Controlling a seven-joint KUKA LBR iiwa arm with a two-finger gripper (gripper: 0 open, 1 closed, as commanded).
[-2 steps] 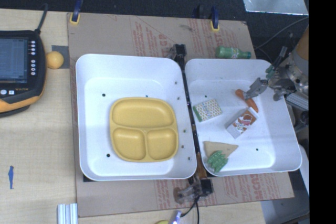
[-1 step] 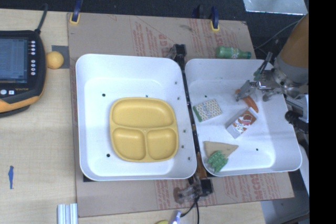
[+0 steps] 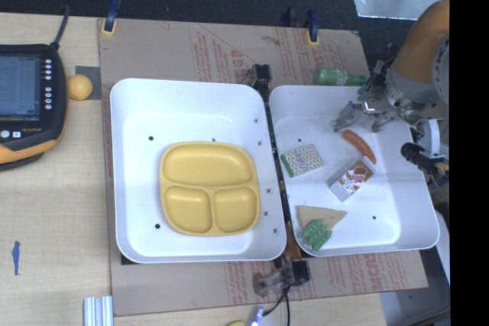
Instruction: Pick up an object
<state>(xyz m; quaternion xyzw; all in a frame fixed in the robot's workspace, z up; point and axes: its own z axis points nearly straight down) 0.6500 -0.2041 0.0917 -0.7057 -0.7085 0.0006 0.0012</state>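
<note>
My gripper (image 3: 361, 121) hangs low over the back right part of the right bin (image 3: 397, 229). Its two fingers stand spread apart, with nothing between them. Just in front of it lies a red-orange sausage (image 3: 358, 146), slanted, close to the fingertips. Further forward sit a grey and red packet (image 3: 351, 179), a green patterned packet (image 3: 302, 160), a tan wedge (image 3: 322, 215) and a green leafy piece (image 3: 315, 235) near the bin's front left corner.
The left bin (image 3: 134, 164) holds a yellow divided plate (image 3: 208, 188). A green bottle (image 3: 337, 76) lies on the cardboard behind the right bin. A control pendant (image 3: 27, 103) and an orange ball (image 3: 79, 86) sit at the far left.
</note>
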